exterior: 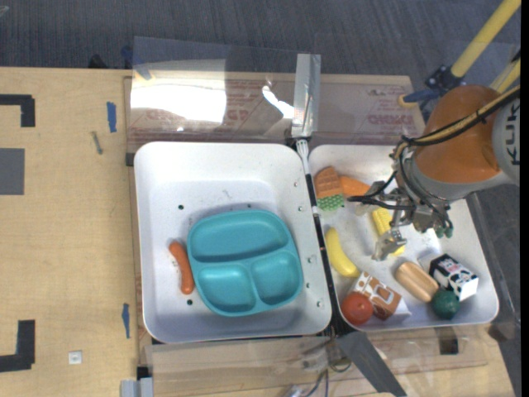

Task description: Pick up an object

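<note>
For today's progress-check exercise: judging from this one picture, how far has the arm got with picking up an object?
Done: the arm has reached over the right bin, and the gripper hangs low among the toys, beside the banana and a small yellow piece. In hand: nothing visibly held; no toy shows between its fingers. Left: closing on a toy and lifting it. The left bin, with the teal tray and sausage, looks untouched.

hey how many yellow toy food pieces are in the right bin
2: a yellow toy banana by the bin's left wall, and a smaller yellow piece beside the gripper, which may hide more.
</note>
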### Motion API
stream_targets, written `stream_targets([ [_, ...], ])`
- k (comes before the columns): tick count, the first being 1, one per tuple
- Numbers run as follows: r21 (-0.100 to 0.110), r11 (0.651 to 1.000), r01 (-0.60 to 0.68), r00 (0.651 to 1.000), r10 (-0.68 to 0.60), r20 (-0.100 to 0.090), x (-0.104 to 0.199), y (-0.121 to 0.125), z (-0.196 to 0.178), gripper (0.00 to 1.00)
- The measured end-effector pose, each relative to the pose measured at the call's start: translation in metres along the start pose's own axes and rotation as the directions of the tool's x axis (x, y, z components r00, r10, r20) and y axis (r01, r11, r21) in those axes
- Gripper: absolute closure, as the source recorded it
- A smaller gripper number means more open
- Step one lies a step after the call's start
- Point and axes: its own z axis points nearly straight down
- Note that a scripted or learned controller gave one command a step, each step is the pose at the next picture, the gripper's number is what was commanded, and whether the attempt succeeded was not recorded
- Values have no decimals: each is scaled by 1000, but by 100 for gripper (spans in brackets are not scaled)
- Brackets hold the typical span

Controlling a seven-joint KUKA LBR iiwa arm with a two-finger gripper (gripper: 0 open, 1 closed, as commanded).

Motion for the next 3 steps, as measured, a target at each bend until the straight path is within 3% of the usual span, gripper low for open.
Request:
stream_targets([
  [1,-2,996,-92,996,92,-12,6,-23,13,0],
  [2,-1,996,-88,996,88,-12,28,19,12,0],
  [3,1,996,-87,996,87,2,23,19,-1,100],
])
